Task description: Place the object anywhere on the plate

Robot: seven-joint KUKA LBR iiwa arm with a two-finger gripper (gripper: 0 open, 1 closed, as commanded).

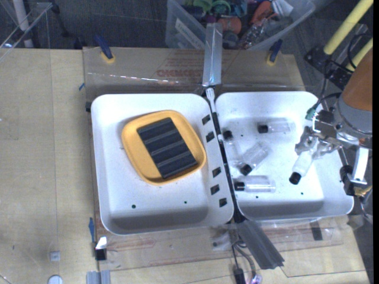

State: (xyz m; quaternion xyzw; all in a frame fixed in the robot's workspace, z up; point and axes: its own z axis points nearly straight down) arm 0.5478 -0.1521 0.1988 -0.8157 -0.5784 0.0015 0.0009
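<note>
A yellow plate (131, 149) lies in the left bin (109, 206) with a black ridged block (167, 147) resting on it. In the right bin (284, 206) lie three clear vials with black caps: one at the back (275, 126), one in the middle (254, 155), one near the front (257, 187). At the right bin's right side my gripper (310, 148) is shut on another clear vial (301, 165). This vial hangs tilted from the fingers, black cap down and to the left, just above the bin floor.
A raised divider with black clips (214, 158) separates the two bins. A small black cap (227, 135) sits near it in the right bin. A clear box of colourful toys (237, 7) stands behind the bins.
</note>
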